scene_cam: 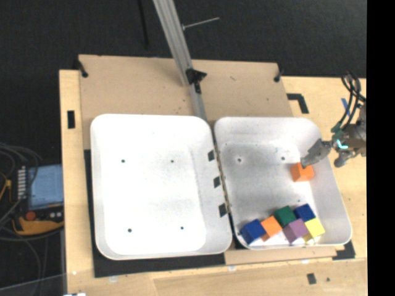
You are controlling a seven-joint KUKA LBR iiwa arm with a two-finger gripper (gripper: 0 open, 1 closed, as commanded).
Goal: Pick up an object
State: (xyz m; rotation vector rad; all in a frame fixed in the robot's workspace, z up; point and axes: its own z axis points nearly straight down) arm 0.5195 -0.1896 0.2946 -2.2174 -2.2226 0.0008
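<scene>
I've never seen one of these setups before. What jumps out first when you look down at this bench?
The eye goes first to a huddle of small coloured cubes, blue, orange, green, purple and yellow, in the near corner of the right-hand shallow white bin. A lone orange block sits apart near that bin's right wall, with the robot's two-finger gripper reaching in just above it. The left-hand white bin shows only a few dark specks.

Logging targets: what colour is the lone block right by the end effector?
Orange block, alone in the right bin, clearest in the camera view.
</scene>
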